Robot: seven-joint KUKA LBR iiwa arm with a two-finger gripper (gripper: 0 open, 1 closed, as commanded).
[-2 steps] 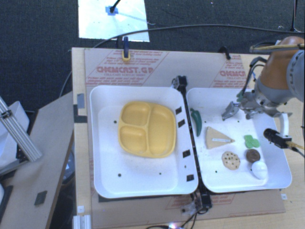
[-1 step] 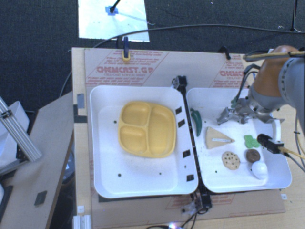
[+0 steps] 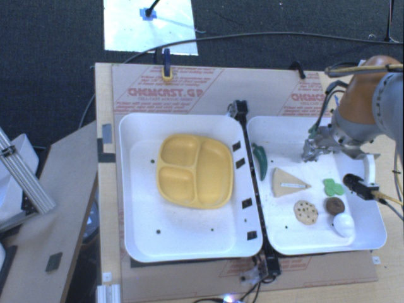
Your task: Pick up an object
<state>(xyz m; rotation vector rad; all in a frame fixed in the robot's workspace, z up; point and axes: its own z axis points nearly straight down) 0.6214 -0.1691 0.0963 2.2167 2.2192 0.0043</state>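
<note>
Right now the end effector (image 3: 314,149) hangs low over the back of the right bin (image 3: 284,245), in a bare patch of its floor. How it is set I cannot tell from here, and I see nothing in its grip.

The things it could take all lie nearer the front. The wedge of cheese (image 3: 287,183) is closest, just ahead of it toward the middle. The green pepper (image 3: 259,159) lies along the divider wall. A small green leaf (image 3: 333,185), a brown ball (image 3: 334,205), a white egg (image 3: 343,223) and a cookie (image 3: 306,212) cluster toward the front right.

The risk, I reckon, is a close on nothing if it drops where it is. The cluster is tight too, so a reach there could knock the egg or ball aside. The pepper sits so near the wall that a finger might strike the rim. The yellow plate (image 3: 192,170) in the left bin (image 3: 142,232) is well apart.
</note>
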